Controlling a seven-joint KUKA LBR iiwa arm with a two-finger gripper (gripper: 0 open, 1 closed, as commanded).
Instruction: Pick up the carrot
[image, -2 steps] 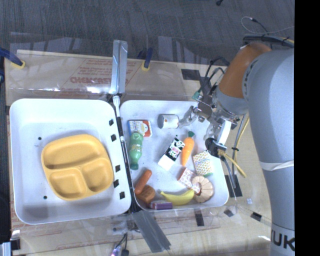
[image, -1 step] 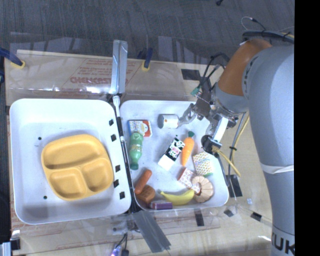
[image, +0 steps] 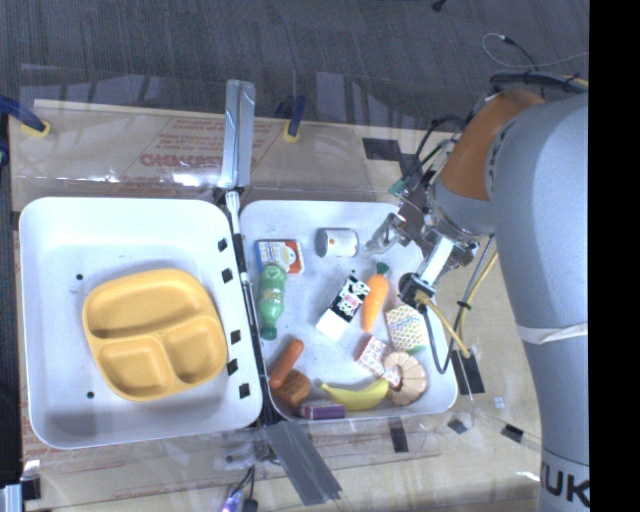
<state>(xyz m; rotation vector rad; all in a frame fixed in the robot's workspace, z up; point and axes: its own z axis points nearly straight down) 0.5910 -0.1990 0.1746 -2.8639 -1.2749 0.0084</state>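
Carrot lies free mid-right in the right bin, so we hover our gripper just above it, grasp state unreadable.

The bulky grey KUKA arm wears an orange wrist band, black looping cables and a yellow cable.

Beside a matt yellow plastic tray, a smooth, glossy plastic carrot is lying in a white plastic bin.
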